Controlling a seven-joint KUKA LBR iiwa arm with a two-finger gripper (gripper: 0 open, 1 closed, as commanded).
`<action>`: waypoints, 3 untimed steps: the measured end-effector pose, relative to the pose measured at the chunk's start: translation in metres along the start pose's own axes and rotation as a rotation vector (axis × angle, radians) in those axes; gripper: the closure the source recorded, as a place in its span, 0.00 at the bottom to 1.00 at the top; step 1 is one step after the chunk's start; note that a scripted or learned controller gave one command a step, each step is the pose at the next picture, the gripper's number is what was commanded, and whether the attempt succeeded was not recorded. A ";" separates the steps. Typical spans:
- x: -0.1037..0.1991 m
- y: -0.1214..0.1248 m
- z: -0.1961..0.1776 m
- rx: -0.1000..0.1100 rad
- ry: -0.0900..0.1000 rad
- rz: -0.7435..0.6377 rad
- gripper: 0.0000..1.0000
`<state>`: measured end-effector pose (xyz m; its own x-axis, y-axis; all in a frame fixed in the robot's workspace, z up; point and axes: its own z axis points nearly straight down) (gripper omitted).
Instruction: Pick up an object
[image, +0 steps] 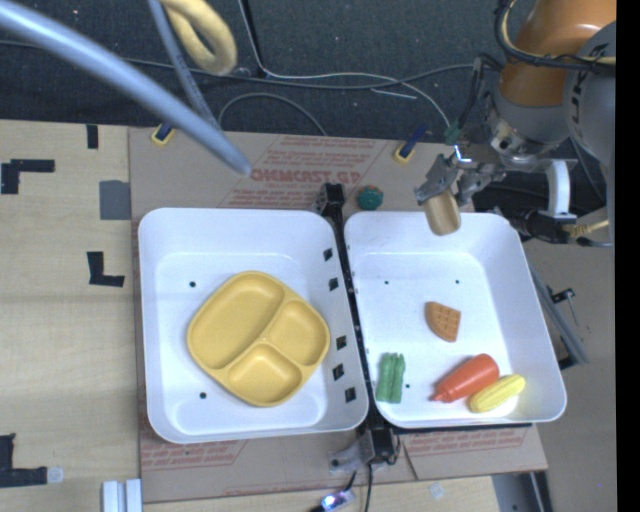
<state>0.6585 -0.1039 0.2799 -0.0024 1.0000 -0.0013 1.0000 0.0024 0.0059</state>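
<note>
Hanging over the right bin's (520, 262) far rim, the gripper (441, 205) pinches a tan piece (442, 215), which could slip out.

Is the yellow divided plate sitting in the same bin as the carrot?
No. The yellow divided plate lies in the left bin, while the carrot lies in the right bin.

The gripper (443, 195) hangs over the right bin's (520, 260) far rim, a tan block (442, 214) between its fingers. Below lie a waffle (443, 321), green beans (390, 377), carrot (465, 378) and banana (497, 393). The left bin (160, 260) holds a yellow plate (258, 337).
</note>
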 end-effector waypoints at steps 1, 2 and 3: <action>0.000 0.001 -0.020 0.005 0.001 0.001 1.00; 0.049 -0.030 0.003 0.011 0.002 -0.002 1.00; 0.102 -0.061 0.011 0.010 0.002 -0.003 1.00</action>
<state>0.5978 -0.0023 0.2679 -0.0054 1.0000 0.0010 1.0000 0.0054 -0.0046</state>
